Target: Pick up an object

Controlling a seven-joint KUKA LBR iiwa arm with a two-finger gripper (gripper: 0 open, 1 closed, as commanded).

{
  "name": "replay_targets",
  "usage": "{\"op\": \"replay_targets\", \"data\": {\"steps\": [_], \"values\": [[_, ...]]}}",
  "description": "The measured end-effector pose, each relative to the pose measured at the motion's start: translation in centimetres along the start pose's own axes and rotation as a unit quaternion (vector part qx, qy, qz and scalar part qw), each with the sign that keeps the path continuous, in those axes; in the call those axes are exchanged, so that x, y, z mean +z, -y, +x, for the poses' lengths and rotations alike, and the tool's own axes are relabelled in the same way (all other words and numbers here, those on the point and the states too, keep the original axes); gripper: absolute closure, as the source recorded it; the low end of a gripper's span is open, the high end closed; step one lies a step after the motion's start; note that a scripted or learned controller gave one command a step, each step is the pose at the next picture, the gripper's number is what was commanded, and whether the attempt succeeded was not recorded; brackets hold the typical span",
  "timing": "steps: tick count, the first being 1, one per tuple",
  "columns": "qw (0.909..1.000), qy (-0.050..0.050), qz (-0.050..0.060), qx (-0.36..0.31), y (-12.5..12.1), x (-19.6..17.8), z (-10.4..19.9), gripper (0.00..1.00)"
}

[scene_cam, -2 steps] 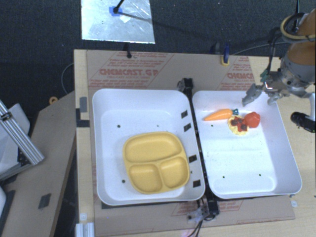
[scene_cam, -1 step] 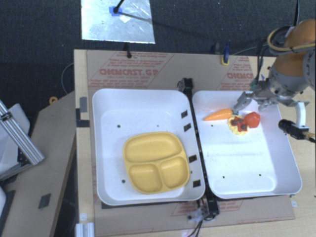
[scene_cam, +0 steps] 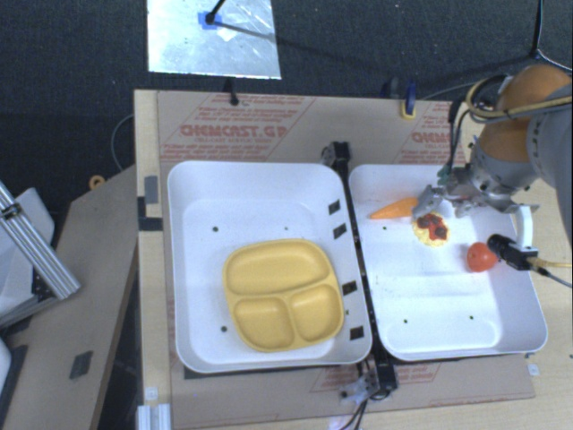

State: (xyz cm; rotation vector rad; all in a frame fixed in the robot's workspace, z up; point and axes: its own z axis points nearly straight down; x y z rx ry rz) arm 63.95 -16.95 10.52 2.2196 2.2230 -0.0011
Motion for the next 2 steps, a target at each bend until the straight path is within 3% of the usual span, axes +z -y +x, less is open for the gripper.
{"op": "replay_targets", "data": {"steps": [1,2], "values": [[1.0,0.001,-0.003,0.0,-0.2,-1.4,0.0,1.0],[1.0,0.001,-0.004,-0.002,-1.0,-6.2,0.3,1.0]]}}
